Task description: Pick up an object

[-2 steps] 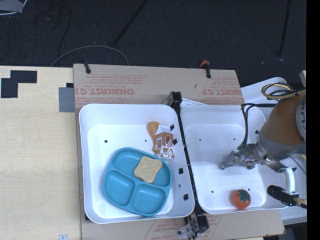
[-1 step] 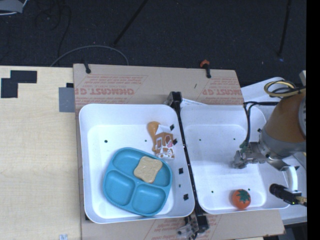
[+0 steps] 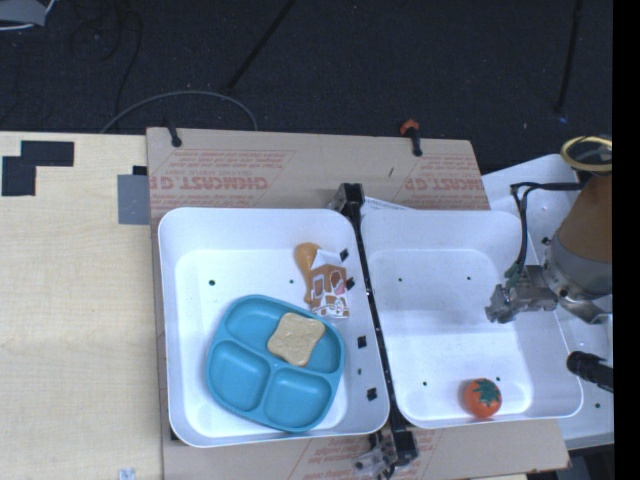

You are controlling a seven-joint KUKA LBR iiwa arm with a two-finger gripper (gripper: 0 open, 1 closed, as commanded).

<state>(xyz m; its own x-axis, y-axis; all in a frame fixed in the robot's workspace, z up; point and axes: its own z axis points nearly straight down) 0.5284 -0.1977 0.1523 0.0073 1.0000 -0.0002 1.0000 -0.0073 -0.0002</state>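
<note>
A small red-orange tomato-like ball (image 3: 481,397) with a green top lies near the front right corner of the right bin (image 3: 440,238). In the left bin (image 3: 190,268), a tan bread slice (image 3: 296,338) rests on a blue divided plate (image 3: 245,378). Behind the plate lie a small red-and-white patterned packet (image 3: 328,291) and an orange-brown piece (image 3: 306,258). My gripper (image 3: 505,303) hangs over the right edge of the right bin, up and to the right of the ball, with nothing seen in it.
A black divider (image 3: 365,308) runs between the two bins. Brown cardboard (image 3: 300,168) lies under them. The grey arm with its orange band (image 3: 590,218) stands at the right. A black cable (image 3: 522,228) loops beside the wrist.
</note>
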